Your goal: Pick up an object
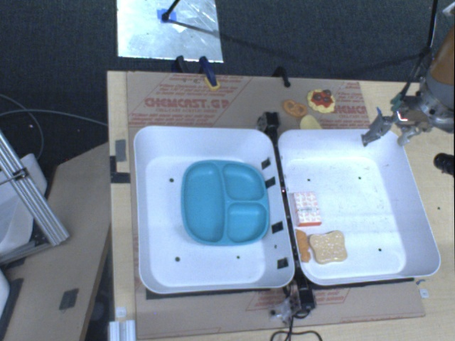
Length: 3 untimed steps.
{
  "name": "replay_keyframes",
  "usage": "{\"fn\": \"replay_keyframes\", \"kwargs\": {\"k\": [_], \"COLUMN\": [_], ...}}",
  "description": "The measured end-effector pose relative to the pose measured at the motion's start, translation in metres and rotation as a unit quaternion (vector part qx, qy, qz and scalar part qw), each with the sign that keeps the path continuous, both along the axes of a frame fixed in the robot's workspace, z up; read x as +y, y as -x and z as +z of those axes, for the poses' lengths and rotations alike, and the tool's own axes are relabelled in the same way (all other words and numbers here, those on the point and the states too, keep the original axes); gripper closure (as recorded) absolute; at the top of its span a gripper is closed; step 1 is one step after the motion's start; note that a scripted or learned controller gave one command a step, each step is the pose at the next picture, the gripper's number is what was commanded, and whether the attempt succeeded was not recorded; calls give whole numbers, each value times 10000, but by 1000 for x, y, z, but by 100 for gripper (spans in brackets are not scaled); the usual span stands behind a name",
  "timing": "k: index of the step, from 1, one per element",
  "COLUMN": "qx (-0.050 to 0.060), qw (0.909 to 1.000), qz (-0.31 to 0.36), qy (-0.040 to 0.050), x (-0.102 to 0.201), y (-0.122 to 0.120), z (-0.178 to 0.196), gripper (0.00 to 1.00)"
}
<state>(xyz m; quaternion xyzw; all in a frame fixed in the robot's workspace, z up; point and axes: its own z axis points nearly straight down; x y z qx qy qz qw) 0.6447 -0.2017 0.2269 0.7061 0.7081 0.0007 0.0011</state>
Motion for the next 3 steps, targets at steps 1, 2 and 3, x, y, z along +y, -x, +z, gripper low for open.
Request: {"fn": "replay_keyframes", "kwargs": {"k": [1, 2, 3], "qx": [22, -8, -40], "qw": [10000, 10000, 10000], "qz": [43, -15, -13], "qy": [-22, -2, 8], "x": [92, 56, 27], "y": [-25, -25, 19], "z": [-122, -142, -138], "gripper": [0, 0, 0]}}
